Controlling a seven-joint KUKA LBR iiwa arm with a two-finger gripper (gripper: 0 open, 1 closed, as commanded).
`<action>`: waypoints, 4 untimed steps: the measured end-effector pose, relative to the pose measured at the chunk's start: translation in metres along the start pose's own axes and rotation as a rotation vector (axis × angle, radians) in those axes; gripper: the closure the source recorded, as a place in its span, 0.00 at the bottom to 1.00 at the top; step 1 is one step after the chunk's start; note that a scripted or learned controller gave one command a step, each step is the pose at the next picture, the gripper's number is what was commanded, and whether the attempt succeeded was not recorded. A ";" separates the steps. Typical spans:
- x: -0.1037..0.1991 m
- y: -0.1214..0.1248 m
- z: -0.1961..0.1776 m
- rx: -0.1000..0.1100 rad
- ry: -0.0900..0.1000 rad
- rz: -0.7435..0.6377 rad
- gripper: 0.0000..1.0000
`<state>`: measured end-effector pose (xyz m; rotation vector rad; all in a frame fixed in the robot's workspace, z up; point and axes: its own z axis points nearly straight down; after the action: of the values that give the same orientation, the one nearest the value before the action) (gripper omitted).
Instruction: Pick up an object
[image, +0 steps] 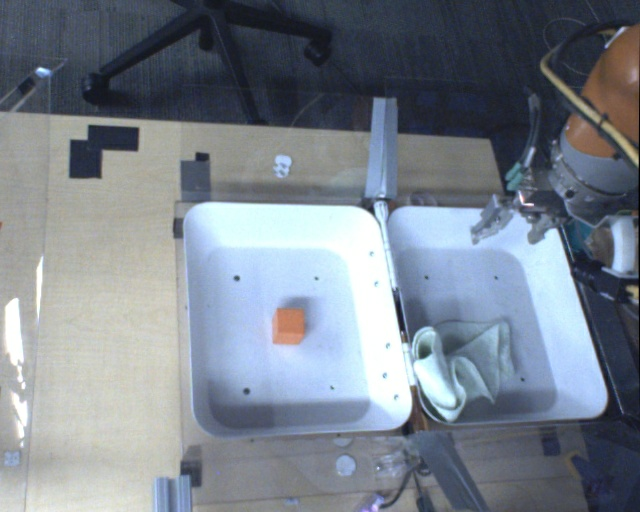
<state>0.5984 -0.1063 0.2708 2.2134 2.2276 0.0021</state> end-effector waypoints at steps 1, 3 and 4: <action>-0.018 0.024 0.140 0.001 0.000 -0.184 0.00; 0.018 0.070 0.172 -0.003 0.000 -0.364 0.00; -0.015 0.072 0.182 0.007 0.022 -0.291 0.00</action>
<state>0.6710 -0.1211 0.0885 1.8797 2.5411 0.0180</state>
